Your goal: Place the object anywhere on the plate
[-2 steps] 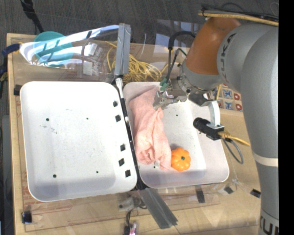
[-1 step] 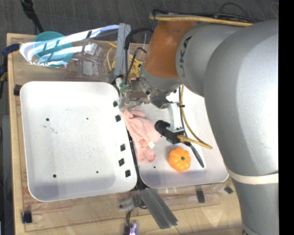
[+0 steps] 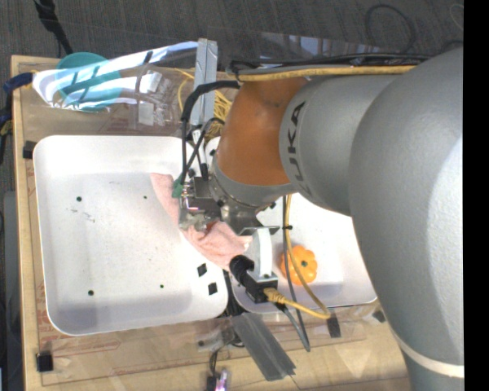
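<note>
The arm (image 3: 342,137) is seen reaching in from the right, its wrist low over the right edge of the left bin (image 3: 106,251). Beneath the wrist a pink object (image 3: 220,247) (soft-looking, perhaps cloth or a toy) lies against that bin's right wall, with a second pink part showing above it at the wrist's left. The hand (image 3: 197,212) is hidden under the wrist hardware, so whether it is open or closed cannot be told, and no grip on the pink object can be confirmed. An orange pepper-like thing (image 3: 298,265) rests in the right bin (image 3: 346,287). No plate can be made out, so the task is judged unfinished: the object is yet to be lifted and set down. The letters "UKA" can be read on the arm's grey casing; no other writing is legible.
</note>
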Controlling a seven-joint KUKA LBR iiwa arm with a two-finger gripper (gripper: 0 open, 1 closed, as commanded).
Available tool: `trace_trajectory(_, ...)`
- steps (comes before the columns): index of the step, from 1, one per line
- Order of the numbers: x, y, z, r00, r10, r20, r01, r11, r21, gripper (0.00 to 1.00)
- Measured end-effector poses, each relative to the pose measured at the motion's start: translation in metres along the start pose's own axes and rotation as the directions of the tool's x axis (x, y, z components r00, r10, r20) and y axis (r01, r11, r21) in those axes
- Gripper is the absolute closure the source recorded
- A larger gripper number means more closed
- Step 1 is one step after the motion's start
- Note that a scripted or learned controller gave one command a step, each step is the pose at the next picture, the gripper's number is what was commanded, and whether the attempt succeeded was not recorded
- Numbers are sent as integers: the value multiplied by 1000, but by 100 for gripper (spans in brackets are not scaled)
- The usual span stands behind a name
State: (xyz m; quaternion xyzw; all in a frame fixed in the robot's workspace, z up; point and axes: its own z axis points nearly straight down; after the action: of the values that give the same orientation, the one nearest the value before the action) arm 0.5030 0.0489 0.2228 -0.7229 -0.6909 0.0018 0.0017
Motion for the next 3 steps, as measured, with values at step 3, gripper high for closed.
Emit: trace_trajectory(3, 87, -22, -14, 1000, -2, 0, 2, 1000, -1, 100)
